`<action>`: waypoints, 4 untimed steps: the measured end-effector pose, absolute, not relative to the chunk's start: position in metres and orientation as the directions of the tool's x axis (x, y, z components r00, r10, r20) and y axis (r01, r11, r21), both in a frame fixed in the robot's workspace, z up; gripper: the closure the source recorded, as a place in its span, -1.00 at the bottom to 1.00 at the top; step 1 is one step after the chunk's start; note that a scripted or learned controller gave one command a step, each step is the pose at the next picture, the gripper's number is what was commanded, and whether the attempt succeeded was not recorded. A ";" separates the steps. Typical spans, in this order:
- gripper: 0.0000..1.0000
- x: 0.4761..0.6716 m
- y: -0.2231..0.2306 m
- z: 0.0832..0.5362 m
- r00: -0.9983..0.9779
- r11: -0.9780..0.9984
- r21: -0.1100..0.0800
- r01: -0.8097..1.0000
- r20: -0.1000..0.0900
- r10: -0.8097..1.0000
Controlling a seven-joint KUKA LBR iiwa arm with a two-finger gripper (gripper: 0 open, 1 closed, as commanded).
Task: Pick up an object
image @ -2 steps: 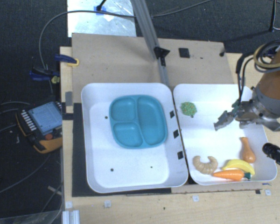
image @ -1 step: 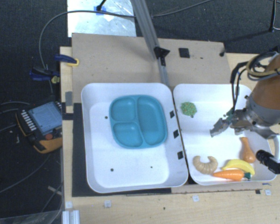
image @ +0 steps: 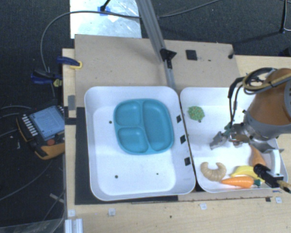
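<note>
Grey metal two-finger gripper (image: 218, 141), jaw state unclear, hovers over bare smooth white plastic bin (image: 211, 101) floor; beige curved croissant (image: 213, 171) lies just below.

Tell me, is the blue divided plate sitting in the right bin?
No, the blue divided plate lies in the left bin.

**Both bins, laid out around the divider**

Left of the divider (image: 181, 125), a sectioned tray (image: 144, 125) sits in the left bin (image: 102, 178). Right of it, broccoli (image: 196, 113) lies toward the back, croissant (image: 213, 171), carrot (image: 238, 181) and banana (image: 246, 170) along the front wall, gripper (image: 222, 139) in between
</note>
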State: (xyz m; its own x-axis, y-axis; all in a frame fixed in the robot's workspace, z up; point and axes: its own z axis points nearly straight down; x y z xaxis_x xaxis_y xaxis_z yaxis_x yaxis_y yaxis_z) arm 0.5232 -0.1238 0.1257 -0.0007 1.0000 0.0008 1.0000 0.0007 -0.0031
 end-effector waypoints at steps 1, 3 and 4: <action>-1.00 0.525 -0.124 0.087 -0.001 0.001 0.004 1.000 0.000 1.000; 1.00 0.530 -0.123 0.143 -0.004 0.004 0.005 1.000 -0.001 1.000; 1.00 0.533 -0.112 0.194 -0.006 0.006 0.007 1.000 -0.001 1.000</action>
